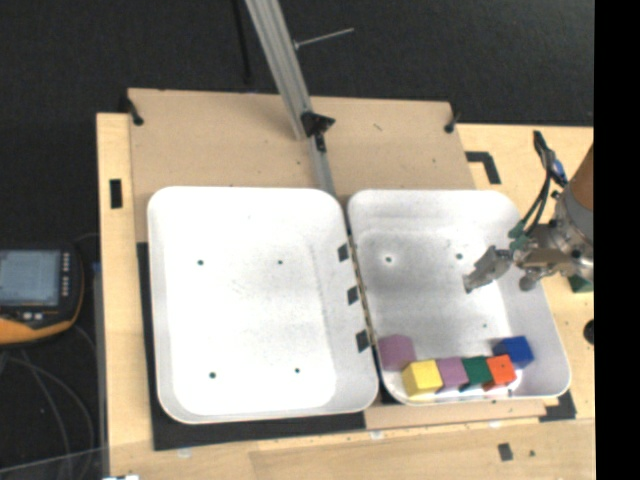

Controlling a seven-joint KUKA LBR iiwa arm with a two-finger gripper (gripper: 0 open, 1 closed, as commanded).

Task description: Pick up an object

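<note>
I see the right bin (420,218) holding coloured blocks (455,371) along its near wall; the gripper (505,268) hangs above them, its grip unreadable.

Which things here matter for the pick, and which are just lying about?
For the job:
pincer
right bin
blocks: purple, yellow, blue, orange

Lying about:
left bin
handheld screen unit
slanted metal rail

Robotics lab, plywood bench (250,148) with two white bins (250,298), handheld control pendant (35,288), loose cables
</note>
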